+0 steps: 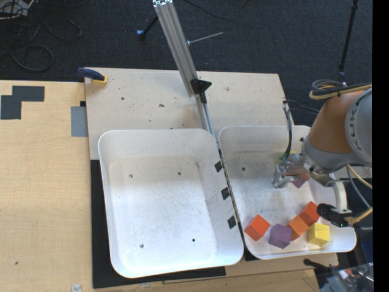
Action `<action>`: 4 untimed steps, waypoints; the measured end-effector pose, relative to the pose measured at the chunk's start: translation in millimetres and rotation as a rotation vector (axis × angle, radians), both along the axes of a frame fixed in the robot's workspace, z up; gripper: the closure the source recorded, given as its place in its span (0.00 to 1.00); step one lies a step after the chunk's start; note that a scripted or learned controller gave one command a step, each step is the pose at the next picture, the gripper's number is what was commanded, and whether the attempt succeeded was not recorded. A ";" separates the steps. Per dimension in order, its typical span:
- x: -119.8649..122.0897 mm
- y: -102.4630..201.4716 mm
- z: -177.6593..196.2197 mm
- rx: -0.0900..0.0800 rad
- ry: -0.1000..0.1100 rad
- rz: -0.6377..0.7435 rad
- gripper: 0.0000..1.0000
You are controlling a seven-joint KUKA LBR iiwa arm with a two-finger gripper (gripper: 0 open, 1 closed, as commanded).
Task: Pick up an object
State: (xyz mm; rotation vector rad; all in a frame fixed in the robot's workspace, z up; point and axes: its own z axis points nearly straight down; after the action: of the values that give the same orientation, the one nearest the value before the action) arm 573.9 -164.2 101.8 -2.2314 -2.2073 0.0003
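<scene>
while nothing is plainly chosen yet, the likeliest candidates are the blocks clustered at the near end of the right bin (243, 157): an orange-red cube (258, 227), a purple cube (280, 235), a smaller orange block (298, 225) touching a red-orange one (309, 212), and a yellow cube (319, 234) close to the near right rim. they look like small solid cubes with flat faces and sharp edges, some tilted on a corner, the purple, orange and yellow ones packed almost against each other. a small purplish shape (299, 181) sits right at the hand (285, 176), but it is too blurred to say whether it is a block or part of the tool.

the hand hangs over the middle of the right bin, beyond the cluster and apart from it; whether it is apart or together i cannot tell, and nothing is visibly clamped in it. i judge this to be the approach step, with the pick not yet made. the next move calls for settling on one block, probably the orange-red cube since it stands a little clear of the others, and coming down square over its faces.

the left bin (121, 163) lies beside it on the table (140, 96), a slanted metal rail (179, 41) rising behind.
</scene>
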 end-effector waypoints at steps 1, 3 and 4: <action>-6.4 6.3 49.9 -0.002 -0.004 0.007 1.00; 9.3 -10.5 149.9 -0.003 -0.006 0.011 1.00; -1.8 31.3 150.7 0.000 0.001 0.014 1.00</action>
State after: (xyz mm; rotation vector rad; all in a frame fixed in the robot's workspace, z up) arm 572.1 -132.9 252.5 -2.2148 -2.2228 0.0011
